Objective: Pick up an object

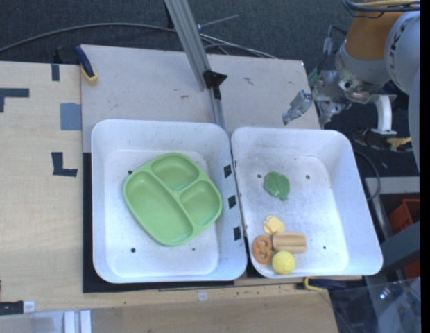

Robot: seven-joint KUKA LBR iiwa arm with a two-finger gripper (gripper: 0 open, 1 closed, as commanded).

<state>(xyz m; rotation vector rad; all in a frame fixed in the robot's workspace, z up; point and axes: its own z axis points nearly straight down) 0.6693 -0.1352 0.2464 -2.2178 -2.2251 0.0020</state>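
In the right bin [340,186] lie a green leafy toy [277,185] near the middle and a cluster at the front: a small yellow wedge [273,225], a tan bread roll [290,241], an orange pretzel-like round [262,248] and a yellow ball [284,262]. My gripper [309,112] hangs above the far rim of the right bin, well behind the green toy. Its fingers stand apart with nothing between them.
The left bin [104,186] holds a green divided plate [172,198]. A slanted metal pole [191,37] rises behind the bins. A blue and yellow clamp [85,64] sits at the bench's far left. Cables run behind the bench.
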